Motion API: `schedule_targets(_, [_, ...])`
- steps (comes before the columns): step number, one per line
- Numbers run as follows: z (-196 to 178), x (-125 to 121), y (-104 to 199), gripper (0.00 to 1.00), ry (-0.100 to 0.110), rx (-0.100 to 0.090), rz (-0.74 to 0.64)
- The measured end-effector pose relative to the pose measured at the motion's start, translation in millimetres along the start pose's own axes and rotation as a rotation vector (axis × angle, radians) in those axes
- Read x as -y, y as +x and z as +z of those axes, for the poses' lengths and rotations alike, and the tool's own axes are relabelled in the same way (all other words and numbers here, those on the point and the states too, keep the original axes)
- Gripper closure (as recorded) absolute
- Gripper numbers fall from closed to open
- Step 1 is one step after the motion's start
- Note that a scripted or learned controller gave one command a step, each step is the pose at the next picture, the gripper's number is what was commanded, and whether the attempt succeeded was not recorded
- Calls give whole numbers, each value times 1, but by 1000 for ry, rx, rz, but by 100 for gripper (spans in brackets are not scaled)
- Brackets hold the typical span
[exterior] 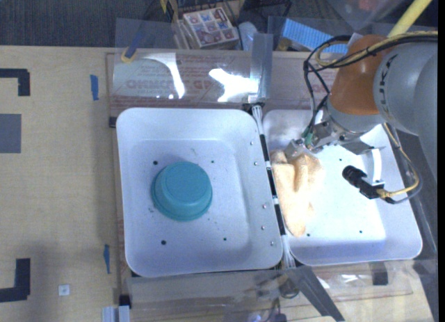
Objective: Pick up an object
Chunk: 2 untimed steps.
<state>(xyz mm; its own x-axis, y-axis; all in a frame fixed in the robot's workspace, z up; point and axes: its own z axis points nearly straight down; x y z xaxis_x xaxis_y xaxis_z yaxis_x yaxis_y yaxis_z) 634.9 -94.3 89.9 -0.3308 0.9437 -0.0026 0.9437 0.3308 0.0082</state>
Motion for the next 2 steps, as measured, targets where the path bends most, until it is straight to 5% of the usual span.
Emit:
schedule_targets(1, [-12, -1, -2, 100, -6, 1, 4])
schedule_targets(2, [-96, -35, 7, 100, 4, 0, -52])
